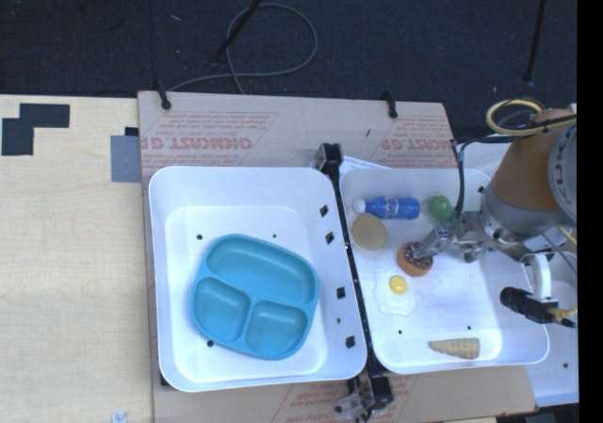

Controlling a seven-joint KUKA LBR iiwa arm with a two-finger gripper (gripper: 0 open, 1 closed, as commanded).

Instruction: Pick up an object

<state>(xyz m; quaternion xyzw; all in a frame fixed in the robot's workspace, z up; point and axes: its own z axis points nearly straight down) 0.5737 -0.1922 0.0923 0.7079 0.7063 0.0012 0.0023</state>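
Observation:
The right bin [513, 346] holds several small items. A blue bottle [391, 208] lies at its back, with a green ball [440, 207] to the right of it. A tan round piece [369, 233] sits near the divider. In front of it lie a toy fried egg [397, 291] and, near the front wall, a tan cone [456, 348]. My gripper [430, 249] reaches in from the right, low over the bin's middle. Its tip is right at an orange and brown round piece [414, 261] and partly covers it.
The left bin [170, 223] holds a blue divided plate [254, 296]. A black divider [341, 261] with clips runs between the bins. The arm's orange band [523, 171] and grey wrist hang over the right bin's far right side. Cables lie on the dark floor behind.

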